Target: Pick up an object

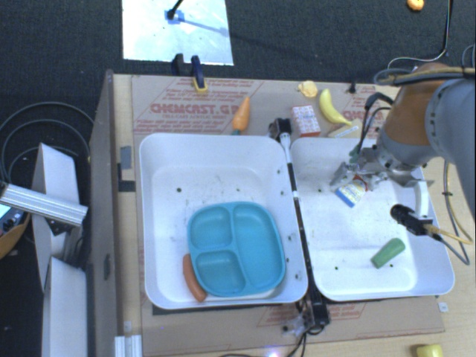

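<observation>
In the right bin (435,274), my gripper (355,178) hangs low near the far middle, with the grey arm coming in from the right. Its fingers stand apart, so it is open. A small blue, white and orange packet (349,194) lies on the bin floor right under the fingertips, partly covered by them; I cannot tell whether they touch it. A green cylinder (388,252) lies near the front right of the same bin, well apart from the gripper.
The left bin (160,199) holds a blue divided plate (236,248) with an orange sausage-shaped piece (193,277) by its left edge. Behind the bins lie a carrot (241,114), a small box (306,120) and a banana (331,106).
</observation>
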`<state>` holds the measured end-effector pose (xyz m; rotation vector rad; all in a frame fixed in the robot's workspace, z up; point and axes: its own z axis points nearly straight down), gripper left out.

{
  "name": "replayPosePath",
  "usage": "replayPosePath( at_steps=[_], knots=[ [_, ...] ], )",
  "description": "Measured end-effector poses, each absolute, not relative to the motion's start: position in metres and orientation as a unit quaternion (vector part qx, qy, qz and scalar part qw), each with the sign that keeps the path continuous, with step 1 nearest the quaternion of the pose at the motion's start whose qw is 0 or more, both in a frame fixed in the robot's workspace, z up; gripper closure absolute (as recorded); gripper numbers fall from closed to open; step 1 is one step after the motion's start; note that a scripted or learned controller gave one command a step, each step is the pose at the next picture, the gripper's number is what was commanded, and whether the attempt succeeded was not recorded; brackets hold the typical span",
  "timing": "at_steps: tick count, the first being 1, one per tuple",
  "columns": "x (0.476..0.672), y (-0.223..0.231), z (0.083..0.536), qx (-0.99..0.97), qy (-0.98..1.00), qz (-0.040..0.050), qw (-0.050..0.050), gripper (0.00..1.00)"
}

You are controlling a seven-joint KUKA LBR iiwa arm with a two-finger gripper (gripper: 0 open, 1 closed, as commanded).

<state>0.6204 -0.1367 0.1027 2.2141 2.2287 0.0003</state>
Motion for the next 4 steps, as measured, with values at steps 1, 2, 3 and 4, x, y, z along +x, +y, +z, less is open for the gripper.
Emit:
replayPosePath(
  at_steps=[1,2,3,4],
  knots=[
    [0.622,-0.138,0.115,0.705,0.709,0.0015,0.002,1.00],
    [0.608,-0.193,0.290,0.708,0.706,0.0039,0.010,1.00],
    [0.607,-0.190,0.278,0.706,0.708,0.0006,0.002,0.00],
    [0.605,-0.186,0.152,0.707,0.708,-0.0020,-0.004,0.00]
  ],
)
